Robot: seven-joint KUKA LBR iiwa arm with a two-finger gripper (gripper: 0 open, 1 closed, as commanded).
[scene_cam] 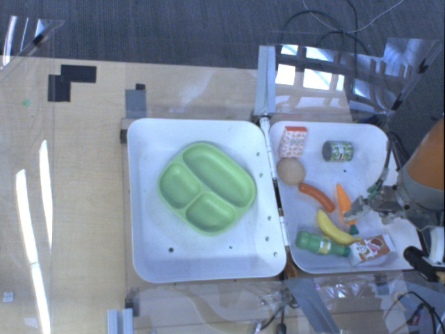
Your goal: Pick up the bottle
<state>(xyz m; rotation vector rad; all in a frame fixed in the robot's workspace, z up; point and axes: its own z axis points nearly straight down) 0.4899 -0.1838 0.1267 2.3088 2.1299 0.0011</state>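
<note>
bottle: we see it lying on its side, green, at about 7 o'clock in the right bin, touching the banana | gripper: at 3 o'clock of that bin, over the carrot; grip state we cannot tell | left bin: green divided plate at centre
</note>
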